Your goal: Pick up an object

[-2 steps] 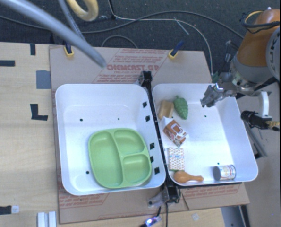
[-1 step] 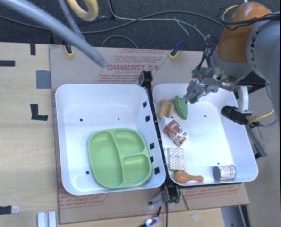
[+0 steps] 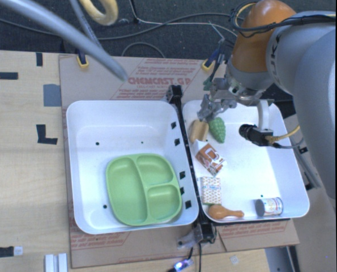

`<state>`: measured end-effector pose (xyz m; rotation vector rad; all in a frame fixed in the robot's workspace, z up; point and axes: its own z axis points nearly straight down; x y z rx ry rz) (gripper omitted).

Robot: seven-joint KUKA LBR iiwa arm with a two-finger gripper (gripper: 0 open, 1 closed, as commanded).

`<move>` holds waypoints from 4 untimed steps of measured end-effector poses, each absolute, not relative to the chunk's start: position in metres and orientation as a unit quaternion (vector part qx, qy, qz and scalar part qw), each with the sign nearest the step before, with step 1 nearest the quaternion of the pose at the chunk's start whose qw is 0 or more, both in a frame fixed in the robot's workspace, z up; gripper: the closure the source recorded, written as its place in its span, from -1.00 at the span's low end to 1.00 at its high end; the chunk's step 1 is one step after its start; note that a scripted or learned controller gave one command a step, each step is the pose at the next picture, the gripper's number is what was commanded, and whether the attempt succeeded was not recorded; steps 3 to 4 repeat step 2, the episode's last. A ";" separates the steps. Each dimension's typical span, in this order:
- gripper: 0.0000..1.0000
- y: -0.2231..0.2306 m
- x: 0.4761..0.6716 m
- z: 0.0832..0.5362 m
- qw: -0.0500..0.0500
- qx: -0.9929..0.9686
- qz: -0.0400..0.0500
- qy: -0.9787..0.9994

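The metal two-finger gripper (image 3: 209, 111) hangs low over the bumpy green toy vegetable (image 3: 217, 130), placed for a grasp; whether its pincer is apart, I cannot tell.

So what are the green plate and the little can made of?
The green plate looks like matte plastic: one even colour, soft moulded dividers. The little can looks like shiny metal with a printed label, though it could be a plastic toy.

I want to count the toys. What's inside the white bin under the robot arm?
In the right bin: a green toy, tan piece, two packets, an orange toy and a can. The gripper covers anything beneath it.
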<state>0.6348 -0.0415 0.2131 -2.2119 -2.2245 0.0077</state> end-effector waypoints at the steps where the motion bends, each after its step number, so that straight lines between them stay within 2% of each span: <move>1: 1.00 0.014 0.640 0.222 0.002 -0.704 0.002 -0.710; 2: 1.00 0.067 0.636 0.213 0.002 -0.705 0.003 -0.709; 4: 1.00 0.067 0.636 0.213 0.002 -0.705 0.003 -0.709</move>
